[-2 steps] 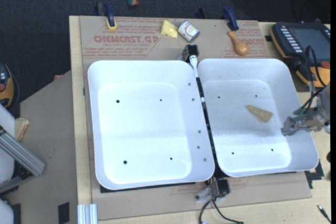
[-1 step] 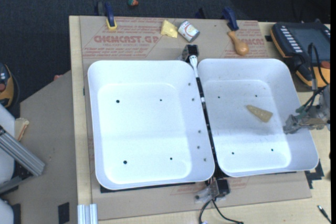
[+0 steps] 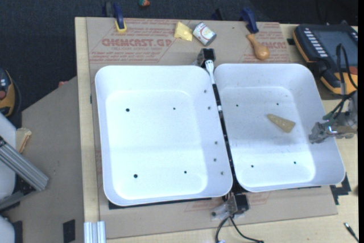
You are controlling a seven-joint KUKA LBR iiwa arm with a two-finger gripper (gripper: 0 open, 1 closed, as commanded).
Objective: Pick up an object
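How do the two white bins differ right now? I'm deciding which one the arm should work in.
The right bin holds a tan wedge-shaped piece toward its right half; the left bin shows just its dark dots. The gripper sits at the right bin's right rim, far from the left bin. The left bin also looks somewhat wider in this slanted view. Both are shallow, white, round-cornered, and meet along a dark centre strip.
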